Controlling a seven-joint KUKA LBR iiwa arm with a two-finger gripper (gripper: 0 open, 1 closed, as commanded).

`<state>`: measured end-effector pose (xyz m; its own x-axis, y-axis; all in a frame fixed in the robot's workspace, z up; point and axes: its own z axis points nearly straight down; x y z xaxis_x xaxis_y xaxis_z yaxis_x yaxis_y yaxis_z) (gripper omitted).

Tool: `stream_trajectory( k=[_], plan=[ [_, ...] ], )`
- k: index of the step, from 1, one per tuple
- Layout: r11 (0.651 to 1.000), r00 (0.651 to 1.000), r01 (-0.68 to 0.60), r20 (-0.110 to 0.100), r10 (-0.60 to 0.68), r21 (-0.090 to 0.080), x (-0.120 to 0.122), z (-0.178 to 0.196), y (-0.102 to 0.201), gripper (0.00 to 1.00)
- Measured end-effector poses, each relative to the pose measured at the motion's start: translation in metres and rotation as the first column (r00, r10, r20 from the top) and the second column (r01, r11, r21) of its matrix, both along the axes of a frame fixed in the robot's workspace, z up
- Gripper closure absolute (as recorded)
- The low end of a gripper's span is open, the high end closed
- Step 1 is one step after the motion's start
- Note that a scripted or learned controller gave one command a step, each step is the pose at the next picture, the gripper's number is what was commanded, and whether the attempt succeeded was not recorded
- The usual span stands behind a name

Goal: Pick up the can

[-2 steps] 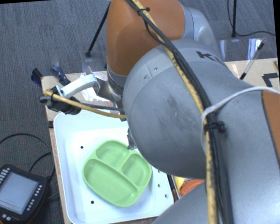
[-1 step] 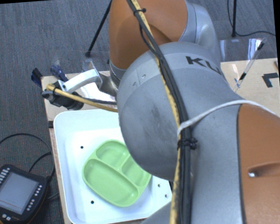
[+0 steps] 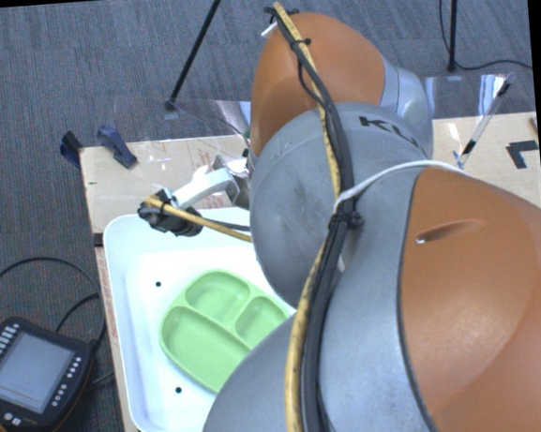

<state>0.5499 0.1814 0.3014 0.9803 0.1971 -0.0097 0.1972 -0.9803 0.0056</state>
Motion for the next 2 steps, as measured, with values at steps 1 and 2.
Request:
stream_trajectory(
  k=[1, 2],
  plan=[
    [1.0, 1.0, 0.0, 0.006, 0.0, 0.0, 0.007, 0.133, 0.045, 1.0],
    [1.0, 1.0, 0.014, 0.01, -0.014, 0.004, -0.063, 0.116, 0.056, 1.0]
  ],
)
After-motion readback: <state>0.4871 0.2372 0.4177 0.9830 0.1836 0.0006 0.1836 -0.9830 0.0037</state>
